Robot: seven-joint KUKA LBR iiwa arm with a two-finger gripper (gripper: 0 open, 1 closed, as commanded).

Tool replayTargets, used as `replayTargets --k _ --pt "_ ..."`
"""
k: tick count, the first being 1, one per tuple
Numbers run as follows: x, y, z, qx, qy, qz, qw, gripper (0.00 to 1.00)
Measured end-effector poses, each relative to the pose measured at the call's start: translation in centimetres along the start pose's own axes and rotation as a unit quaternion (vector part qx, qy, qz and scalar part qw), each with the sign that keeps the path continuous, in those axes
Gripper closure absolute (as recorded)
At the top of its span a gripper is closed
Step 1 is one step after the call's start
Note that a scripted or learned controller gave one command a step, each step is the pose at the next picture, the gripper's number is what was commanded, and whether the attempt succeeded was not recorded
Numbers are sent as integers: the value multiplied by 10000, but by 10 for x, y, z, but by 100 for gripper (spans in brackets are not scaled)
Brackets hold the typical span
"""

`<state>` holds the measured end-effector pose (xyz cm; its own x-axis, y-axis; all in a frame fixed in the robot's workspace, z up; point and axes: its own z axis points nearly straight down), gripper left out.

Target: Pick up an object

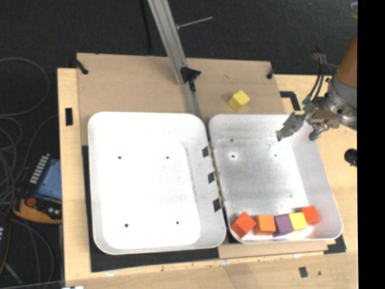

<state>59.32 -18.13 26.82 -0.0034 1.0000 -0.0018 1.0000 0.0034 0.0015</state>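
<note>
A row of five small blocks is lined up along the near wall of the right bin (313, 179), its long axis running left to right and rising a bit toward the right end. The red-orange block (243, 224) at the left end is turned cornerwise; next come the orange block (265, 223), the purple block (283, 223), the yellow block (298, 221) and the red block (310, 215), all touching or nearly so. Their lower edges are partly hidden by the bin rim. The left bin (150, 179) is set just beside the right one. A yellow cube (239, 100) is left out on the desk (138, 83) behind the bins. The gripper (300, 127) is seen over the right bin's far right corner, fingers spread apart, nothing held between them. The arm is cut off at the right.
</note>
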Motion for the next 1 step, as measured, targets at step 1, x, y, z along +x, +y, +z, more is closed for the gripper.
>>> replayTargets --k 1 --pt "24 -54 94 53 18 19 10000 0"
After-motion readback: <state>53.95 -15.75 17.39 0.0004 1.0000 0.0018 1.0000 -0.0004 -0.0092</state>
